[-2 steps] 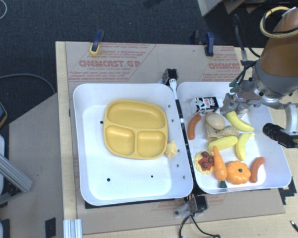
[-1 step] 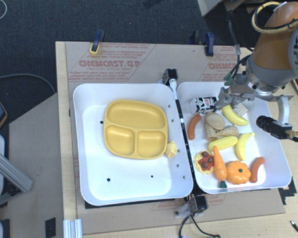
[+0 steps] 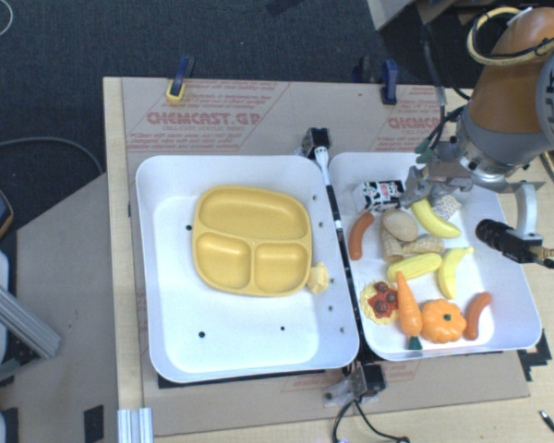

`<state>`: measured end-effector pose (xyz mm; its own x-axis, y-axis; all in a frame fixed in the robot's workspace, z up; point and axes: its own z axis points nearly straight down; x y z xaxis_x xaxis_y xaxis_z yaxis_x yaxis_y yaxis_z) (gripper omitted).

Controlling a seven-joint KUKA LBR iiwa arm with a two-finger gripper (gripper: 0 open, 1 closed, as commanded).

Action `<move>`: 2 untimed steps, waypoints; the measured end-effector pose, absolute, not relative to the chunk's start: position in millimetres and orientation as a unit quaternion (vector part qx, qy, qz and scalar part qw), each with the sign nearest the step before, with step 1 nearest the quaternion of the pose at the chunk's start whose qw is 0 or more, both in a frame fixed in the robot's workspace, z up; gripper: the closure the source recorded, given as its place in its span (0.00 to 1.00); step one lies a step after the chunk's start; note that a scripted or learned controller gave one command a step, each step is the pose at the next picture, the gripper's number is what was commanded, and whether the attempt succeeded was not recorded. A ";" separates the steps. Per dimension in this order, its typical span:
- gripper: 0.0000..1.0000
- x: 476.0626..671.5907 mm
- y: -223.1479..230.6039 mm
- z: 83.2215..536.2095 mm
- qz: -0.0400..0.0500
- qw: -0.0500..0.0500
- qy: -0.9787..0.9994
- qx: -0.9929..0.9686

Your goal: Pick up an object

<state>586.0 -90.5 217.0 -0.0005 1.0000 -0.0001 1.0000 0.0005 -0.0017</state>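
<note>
the arm comes in from the right and hangs over the far part of the right bin [image 3: 526,326], its gripper [image 3: 425,185] low above the toy food there. whether the claw is released or clenched cannot be told from this slant, and nothing can be made out in its grasp. the likeliest thing to pick is the banana [image 3: 435,218], which lies just near and a touch right of the claw, close under it. its long axis runs slantwise, from far-left to near-right, so a grasp would want to close across that line rather than along it. left of the claw sits a small black-and-white carton [image 3: 380,192], and a potato [image 3: 400,225] lies just left of the banana, close enough to get in the way. nearer still are a corn cob [image 3: 414,266], a second banana [image 3: 452,270], a carrot [image 3: 407,307], a pumpkin [image 3: 442,321] and two sausages [image 3: 358,235] at the sides. the left bin [image 3: 157,247] holds a yellow tray [image 3: 252,240], well apart from the claw.
</note>
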 end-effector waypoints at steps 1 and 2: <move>1.00 585.2 -79.3 217.8 0.001 0.001 -0.707 -0.707; 1.00 587.5 -88.5 234.0 -0.001 -0.002 -0.707 -0.707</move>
